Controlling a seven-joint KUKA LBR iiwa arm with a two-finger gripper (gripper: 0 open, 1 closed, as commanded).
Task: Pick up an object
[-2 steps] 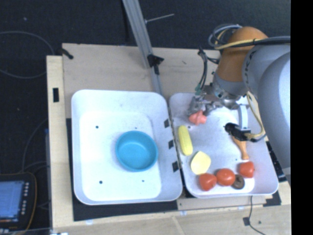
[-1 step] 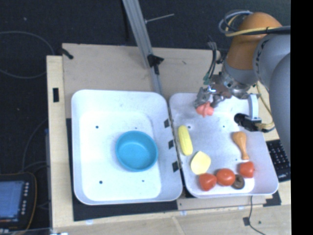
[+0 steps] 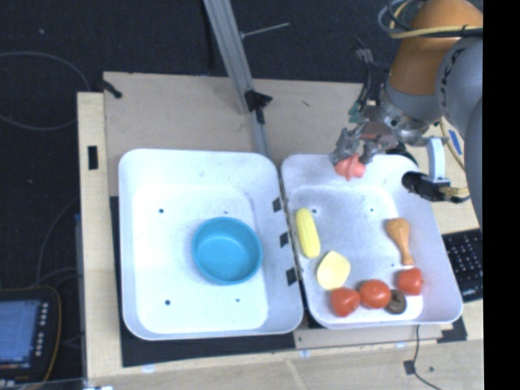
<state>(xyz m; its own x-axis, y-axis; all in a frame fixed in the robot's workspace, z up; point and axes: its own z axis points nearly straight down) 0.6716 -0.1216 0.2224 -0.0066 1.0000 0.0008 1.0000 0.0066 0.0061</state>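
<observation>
Camera view | fingers [image 3: 354, 158] clamp pink object [image 3: 352, 167] | corn [image 3: 307, 232], 3 tomatoes [image 3: 374, 293] lie apart

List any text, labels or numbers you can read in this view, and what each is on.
None can be read.
Keyboard at the right edge: key legends too small to read.
Handheld screen at lower left: lit blue, content blurred.
Bins, blue bowl and toy food: no markings visible.

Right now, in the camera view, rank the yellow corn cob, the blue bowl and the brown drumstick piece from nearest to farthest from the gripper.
Measured from the gripper, above the right bin's far edge:
1. Brown drumstick piece, on the right side of the right bin.
2. Yellow corn cob, by that bin's left wall; close to the first, so the order is tentative.
3. Blue bowl, in the left bin, clearly farthest.
</observation>
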